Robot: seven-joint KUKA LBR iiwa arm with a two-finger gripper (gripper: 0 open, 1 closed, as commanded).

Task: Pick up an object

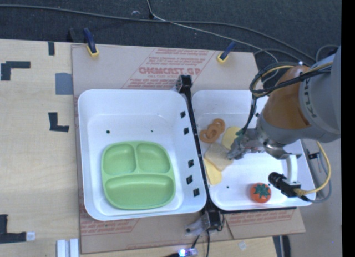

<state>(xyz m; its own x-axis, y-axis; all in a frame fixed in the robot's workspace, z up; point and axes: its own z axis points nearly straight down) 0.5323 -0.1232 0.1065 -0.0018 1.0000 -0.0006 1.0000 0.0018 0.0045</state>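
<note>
The right bin (244, 101), in the lower right of the frame, holds several small food-like objects. A brown pretzel (212, 130) lies flat near the bin's left wall, toward its upper part. Just right of it sits a pale yellow round piece (230, 136), partly hidden under the arm. Below the pretzel lies a tan, bread-like slice (218, 155), overlapping a yellow cheese-like piece (212, 174) by the left wall. Well apart, near the bin's lower edge, rests a red tomato (260, 192) with a green top.

The grey arm (299, 111) reaches leftward, its tool (239, 147) lowered.
</note>
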